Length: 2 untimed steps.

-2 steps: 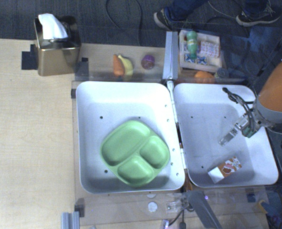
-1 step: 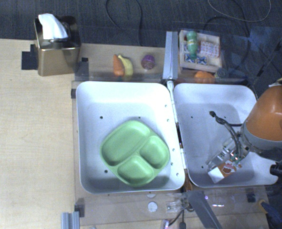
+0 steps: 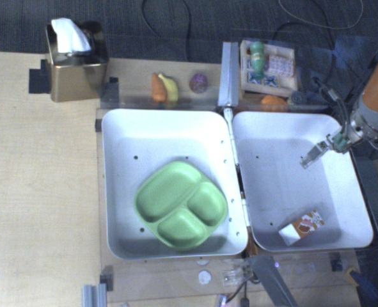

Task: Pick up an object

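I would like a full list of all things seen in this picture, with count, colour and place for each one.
divided plate: 1, green, in the left bin
left bin: 1, white, middle of the bench
right bin: 1, white, beside the left bin
small packet: 1, orange and white, near front edge of the right bin
carrot: 1, orange, behind the left bin
banana: 1, yellow, touching the carrot
round fruit: 1, purple, right of the banana
tissue box: 1, brown-gold, far left corner
picture box: 1, multicoloured, behind the right bin
gripper: 1, grey, over the right bin
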### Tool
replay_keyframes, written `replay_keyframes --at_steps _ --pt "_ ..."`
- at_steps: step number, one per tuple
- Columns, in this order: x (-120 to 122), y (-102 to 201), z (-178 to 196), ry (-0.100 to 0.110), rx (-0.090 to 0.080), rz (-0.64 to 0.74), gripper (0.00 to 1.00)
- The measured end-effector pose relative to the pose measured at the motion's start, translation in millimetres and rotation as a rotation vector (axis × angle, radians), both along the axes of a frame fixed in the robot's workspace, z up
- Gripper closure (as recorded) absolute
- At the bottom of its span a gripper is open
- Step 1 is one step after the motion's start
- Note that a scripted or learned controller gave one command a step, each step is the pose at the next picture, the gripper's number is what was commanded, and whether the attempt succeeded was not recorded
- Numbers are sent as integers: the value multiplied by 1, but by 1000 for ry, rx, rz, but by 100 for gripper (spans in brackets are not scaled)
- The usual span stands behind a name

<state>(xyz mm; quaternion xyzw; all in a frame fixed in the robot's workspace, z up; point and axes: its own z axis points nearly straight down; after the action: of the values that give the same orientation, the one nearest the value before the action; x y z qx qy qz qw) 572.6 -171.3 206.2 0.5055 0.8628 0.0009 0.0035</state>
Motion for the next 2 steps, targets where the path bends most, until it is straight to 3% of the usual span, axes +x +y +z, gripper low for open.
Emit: replay_keyframes --at_steps 1,2 --pt "-81 -6 -118 1 0 77 0" --pt "50 -32 -120 0 7 -469 0"
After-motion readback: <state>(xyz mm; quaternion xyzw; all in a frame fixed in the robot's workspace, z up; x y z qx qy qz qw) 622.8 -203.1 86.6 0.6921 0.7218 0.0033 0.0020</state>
